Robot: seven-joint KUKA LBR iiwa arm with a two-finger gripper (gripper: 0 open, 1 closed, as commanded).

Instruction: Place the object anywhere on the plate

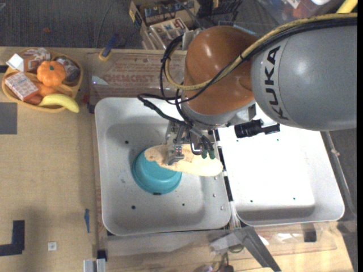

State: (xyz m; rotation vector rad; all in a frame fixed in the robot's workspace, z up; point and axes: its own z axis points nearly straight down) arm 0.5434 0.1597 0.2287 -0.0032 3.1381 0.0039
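Item one, nearest my lens: the grey arm [306, 67] with its orange band [218, 67], reaching over from the right. Item two: the fingers [180, 152], lowered over the left bin [113, 208]; I see them closed on a pale, flat, elongated object [193, 163], which lies crosswise directly under them. Item three: a teal plate [154, 177] in the left bin, the object's left end overlapping its upper rim. Item four: the right bin [283, 203]. Item five: a fruit basket [39, 84] on the worktop [45, 180], far left.
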